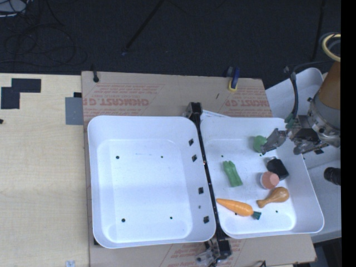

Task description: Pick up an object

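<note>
Camera view: two white bins (100, 149) on a cardboard-covered bench (139, 96).

In the right bin (305, 218), an orange carrot (235, 207) lies flat near the front wall. A green block (232, 173) lies above it. A tan gourd (273, 197), pink round piece (270, 179), black block (277, 167) and green lump (260, 143) sit further right.
</note>
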Controlling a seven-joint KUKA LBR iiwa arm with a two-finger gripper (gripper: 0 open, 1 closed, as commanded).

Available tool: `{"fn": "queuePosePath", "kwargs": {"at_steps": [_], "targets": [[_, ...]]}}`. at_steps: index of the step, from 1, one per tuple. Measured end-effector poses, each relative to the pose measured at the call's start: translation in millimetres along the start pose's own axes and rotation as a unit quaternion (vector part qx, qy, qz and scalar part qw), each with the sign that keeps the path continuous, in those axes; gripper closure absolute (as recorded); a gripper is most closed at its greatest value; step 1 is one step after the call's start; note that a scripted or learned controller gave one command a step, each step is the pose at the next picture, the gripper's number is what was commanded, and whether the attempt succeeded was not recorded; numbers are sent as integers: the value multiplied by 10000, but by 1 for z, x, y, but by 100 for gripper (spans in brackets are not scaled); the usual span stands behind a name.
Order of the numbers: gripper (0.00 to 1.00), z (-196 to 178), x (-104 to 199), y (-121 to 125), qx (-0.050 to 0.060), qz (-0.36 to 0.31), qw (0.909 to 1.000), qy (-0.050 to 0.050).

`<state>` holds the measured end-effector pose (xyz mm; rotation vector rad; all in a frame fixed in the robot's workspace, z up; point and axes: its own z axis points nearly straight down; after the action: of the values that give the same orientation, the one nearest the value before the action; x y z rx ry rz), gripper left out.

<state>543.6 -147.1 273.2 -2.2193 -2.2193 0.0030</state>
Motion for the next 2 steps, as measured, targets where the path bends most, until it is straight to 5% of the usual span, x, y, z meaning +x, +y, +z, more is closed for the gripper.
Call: {"fn": "queuePosePath", "kwargs": {"at_steps": [1,2], "targets": [[0,125,-27,-23,43,13,10000,9],[0,169,-62,-64,-111,25,9999,-79]]}}
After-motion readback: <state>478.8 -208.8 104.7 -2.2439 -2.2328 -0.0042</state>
